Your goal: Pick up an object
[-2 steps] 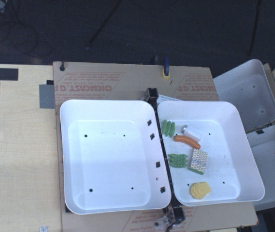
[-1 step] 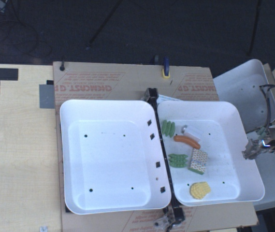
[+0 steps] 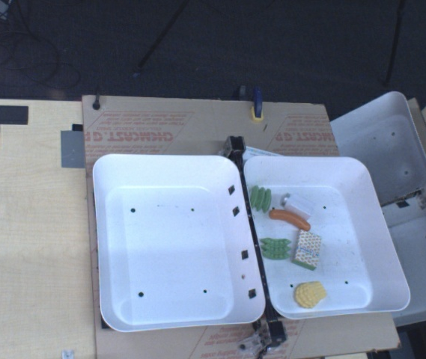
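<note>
Dark flooring with loose cables fills the background behind a pale wooden bench [image 3: 25,230], on which a sheet of printed cardboard [image 3: 175,129] is laid. Two shallow white bins are set side by side on the cardboard, joined along their shared edge by black clips [image 3: 244,254]. The left bin [image 3: 166,238] shows a bare floor marked by small dark holes.

All loose objects are gathered in the right bin [image 3: 362,275], toward its left half. A green ridged toy [image 3: 260,198] is seen near the shared edge at the far side, with a small grey piece [image 3: 286,199] just beside it. An orange sausage-shaped toy [image 3: 290,218] lies at a slant a little nearer. A second green ridged toy [image 3: 275,248] is placed below that, close to the shared edge, and a small patterned box [image 3: 308,249] with dots stands tilted just beside it. A yellow corn-like toy [image 3: 310,295] rests near the bin's near wall, apart from the others.

A blue and yellow clamp [image 3: 257,105] is fixed at the cardboard's far edge. A tilted white panel [image 3: 381,144] is seen at the right. Nothing can be told about the gripper's opening or grasp from this view, so its state cannot be judged.
</note>
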`<state>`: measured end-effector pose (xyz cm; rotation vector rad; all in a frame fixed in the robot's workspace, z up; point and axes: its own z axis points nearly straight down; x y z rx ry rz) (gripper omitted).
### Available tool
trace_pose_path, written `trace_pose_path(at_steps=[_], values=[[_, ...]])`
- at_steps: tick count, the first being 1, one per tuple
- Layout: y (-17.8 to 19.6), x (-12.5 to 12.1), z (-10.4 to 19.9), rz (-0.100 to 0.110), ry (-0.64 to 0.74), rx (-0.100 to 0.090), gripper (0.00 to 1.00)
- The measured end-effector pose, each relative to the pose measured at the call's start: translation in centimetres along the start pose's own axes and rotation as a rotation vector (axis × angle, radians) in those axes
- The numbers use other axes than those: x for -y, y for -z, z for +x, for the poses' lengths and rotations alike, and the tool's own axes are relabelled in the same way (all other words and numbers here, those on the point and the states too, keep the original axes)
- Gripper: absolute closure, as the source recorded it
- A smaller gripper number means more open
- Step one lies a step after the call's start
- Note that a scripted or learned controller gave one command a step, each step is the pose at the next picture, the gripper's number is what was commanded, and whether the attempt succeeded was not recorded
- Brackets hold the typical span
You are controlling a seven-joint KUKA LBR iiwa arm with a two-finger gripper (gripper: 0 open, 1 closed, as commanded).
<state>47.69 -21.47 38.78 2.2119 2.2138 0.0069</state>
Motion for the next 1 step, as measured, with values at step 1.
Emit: trace_pose_path(at_steps=[1], values=[[8.41,-0.03,0.01,0.004,0.0,-0.002,1.0]])
